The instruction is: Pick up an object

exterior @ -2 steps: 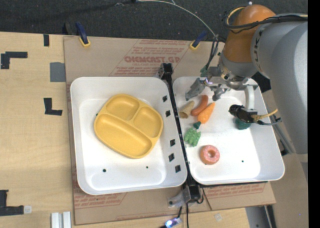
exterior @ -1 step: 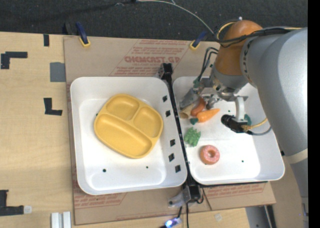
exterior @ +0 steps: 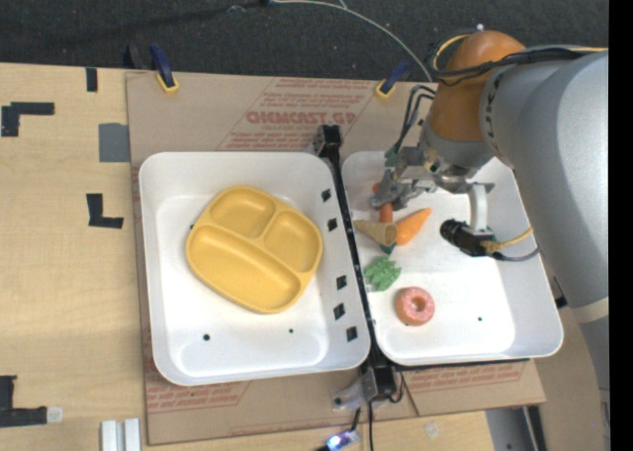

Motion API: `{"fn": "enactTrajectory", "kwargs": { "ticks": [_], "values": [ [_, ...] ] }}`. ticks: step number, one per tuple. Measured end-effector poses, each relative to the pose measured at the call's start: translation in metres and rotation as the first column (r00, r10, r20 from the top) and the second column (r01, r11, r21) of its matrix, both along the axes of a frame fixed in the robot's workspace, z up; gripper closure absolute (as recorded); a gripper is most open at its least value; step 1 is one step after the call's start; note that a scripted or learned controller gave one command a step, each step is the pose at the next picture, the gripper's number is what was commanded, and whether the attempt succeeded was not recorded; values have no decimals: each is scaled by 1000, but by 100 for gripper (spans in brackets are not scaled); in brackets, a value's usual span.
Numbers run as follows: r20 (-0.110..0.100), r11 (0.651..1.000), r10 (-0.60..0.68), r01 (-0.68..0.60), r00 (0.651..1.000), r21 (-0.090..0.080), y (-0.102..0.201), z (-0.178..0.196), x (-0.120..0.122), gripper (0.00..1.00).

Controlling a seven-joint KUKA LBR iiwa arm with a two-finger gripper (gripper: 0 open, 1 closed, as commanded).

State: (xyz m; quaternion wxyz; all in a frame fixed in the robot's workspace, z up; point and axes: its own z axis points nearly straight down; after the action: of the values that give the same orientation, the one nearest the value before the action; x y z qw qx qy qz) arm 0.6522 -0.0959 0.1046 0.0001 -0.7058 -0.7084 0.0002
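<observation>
Camera view: tool [exterior: 388, 192] low in right white bin [exterior: 514, 335], near its back-left corner, over orange plastic carrot [exterior: 410, 225]; open/closed — can't tell. Green toy [exterior: 381, 272] and pink donut [exterior: 414, 306] sit nearer front edge. Best: center on carrot, drop straight, avoid bin wall.

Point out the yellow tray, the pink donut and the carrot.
yellow tray [exterior: 255, 246], camera view, middle ridge.
pink donut [exterior: 414, 307], camera view, its ring.
carrot [exterior: 412, 225], camera view, mid-body.
</observation>
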Motion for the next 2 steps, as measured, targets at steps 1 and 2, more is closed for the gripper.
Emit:
{"fn": "enactTrajectory", "kwargs": {
  "ticks": [1, 2],
  "values": [
    [4, 1000, -2, 2, 1000, 0, -7, 47, 1, 100],
    [4, 1000, -2, 2, 1000, 1, -8, 93, -6, 100]
  ]
}}
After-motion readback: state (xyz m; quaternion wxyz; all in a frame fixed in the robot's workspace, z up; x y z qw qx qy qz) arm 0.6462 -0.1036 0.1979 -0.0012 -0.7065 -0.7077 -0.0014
